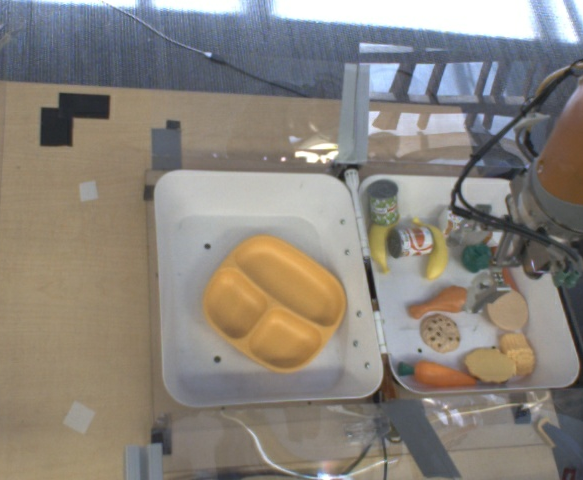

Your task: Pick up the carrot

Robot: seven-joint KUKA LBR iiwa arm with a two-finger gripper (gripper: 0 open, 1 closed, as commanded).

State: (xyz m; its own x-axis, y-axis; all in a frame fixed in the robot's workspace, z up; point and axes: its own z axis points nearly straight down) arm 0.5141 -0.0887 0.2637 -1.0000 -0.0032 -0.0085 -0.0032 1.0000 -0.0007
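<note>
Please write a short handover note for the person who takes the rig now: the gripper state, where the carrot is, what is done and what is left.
Gripper: low over the right bin, near its right side, beside the orange drumstick-shaped piece and a tan round piece. Nothing is seen held.
Carrot: lies flat at the near edge of the right bin, next to the cookie and a yellowish piece.
Left bin: holds the yellow divided plate.
Done: nothing yet; the carrot is not picked up.
Left: move the gripper towards the near edge, over the carrot, grasp it and lift it.
</note>
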